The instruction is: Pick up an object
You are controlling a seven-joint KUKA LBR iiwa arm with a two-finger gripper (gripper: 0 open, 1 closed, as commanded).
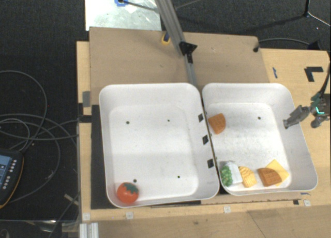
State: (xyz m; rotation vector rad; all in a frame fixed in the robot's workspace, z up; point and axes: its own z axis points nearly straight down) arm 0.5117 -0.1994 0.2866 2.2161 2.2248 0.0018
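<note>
Gripper (305,118) hangs at the right bin's (289,128) right rim, fingers spread and bare. Orange piece (217,123) sits by the divider; yellow and brown bits (269,174) crowd the front; tomato (127,192) in the left bin (150,102).

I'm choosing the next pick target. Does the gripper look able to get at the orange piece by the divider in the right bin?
Probably yes. The gripper sits at the right bin's right rim, and the orange piece lies alone near the left wall with bare floor between them. That wall might crowd the approach.
</note>
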